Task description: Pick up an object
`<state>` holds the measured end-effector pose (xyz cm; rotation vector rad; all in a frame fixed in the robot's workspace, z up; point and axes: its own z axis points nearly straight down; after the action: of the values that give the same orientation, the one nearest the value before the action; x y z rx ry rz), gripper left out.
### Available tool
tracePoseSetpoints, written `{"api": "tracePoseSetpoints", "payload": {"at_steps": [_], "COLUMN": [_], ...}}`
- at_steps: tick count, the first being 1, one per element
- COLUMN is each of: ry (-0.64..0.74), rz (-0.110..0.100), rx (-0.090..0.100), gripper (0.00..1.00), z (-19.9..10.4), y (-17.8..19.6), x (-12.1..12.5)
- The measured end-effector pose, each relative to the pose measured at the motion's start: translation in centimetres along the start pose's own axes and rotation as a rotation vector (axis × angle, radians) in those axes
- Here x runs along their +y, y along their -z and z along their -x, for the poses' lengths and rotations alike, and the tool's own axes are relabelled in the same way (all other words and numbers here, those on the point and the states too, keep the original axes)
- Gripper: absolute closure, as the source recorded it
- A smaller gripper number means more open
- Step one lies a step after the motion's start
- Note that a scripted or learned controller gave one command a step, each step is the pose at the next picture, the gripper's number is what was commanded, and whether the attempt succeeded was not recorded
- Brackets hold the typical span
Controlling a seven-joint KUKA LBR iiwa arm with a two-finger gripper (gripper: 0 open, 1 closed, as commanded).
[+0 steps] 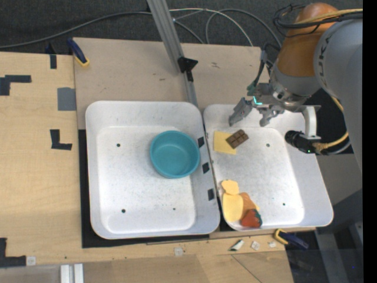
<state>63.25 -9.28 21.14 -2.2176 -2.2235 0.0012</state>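
Hand (pixel 253 115) spread open, holding nothing — hanging above the right bin's (pixel 294 175) far edge, seemingly just beyond the brown block (pixel 237 138)

I have a single fixed camera mounted above the pale wooden worktop (pixel 129 69), looking down on it at a slant rather than straight overhead. It sits far enough back that both shallow white plastic bins fit in frame together, the left bin (pixel 106 175) and the right bin (pixel 294 181) side by side near the centre, with bare board around them and dark floor along the top edge. The grey arm with its orange band (pixel 306 40) enters from my right side of the picture, cropped by the frame.
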Motion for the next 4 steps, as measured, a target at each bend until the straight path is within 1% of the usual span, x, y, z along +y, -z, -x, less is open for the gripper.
{"api": "tracePoseSetpoints", "payload": {"at_steps": [1,2,3,4], "ry": [0.000,0.000,0.000,0.001], "rz": [-0.004,-0.005,0.001,0.000], "rx": [-0.001,-0.001,-0.002,-0.001], "gripper": [0.00,0.00,0.00,1.00], "z": [-0.1,-0.3,-0.4,-0.4], "y": [-4.7,-9.2,-12.3,-11.2], "x": [0.7,0.1,0.1,0.1]}}
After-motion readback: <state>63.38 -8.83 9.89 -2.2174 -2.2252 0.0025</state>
